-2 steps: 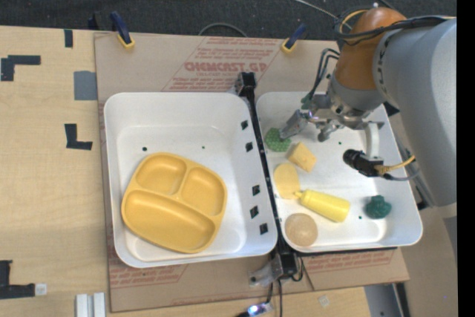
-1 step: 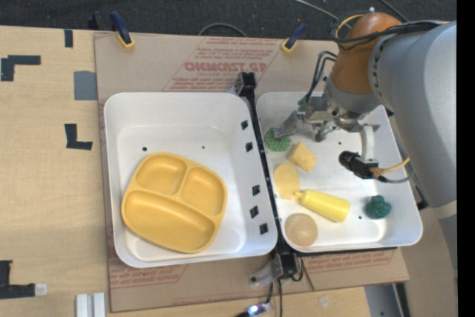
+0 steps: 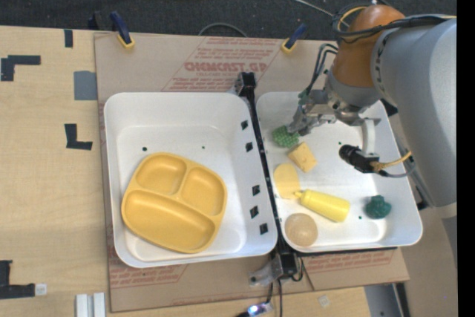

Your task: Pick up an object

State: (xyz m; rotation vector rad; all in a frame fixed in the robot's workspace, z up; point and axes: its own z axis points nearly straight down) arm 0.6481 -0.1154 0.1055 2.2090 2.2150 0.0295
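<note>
Grey arm, orange band above wrist (glossy), black cables alongside, metallic gripper.

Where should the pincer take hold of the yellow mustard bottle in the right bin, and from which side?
Probably across the middle of the yellow mustard bottle's body, coming straight down from above. It lies on its side, slanted, with its narrow nozzle toward the pale yellow round piece, so the fingers should close across its width.

Red printed lettering on the brown cardboard sheet under the two bins appears to read "CHEMCAST GP", seen upside down. Smaller red print lines beside it are too blurred to read.
</note>
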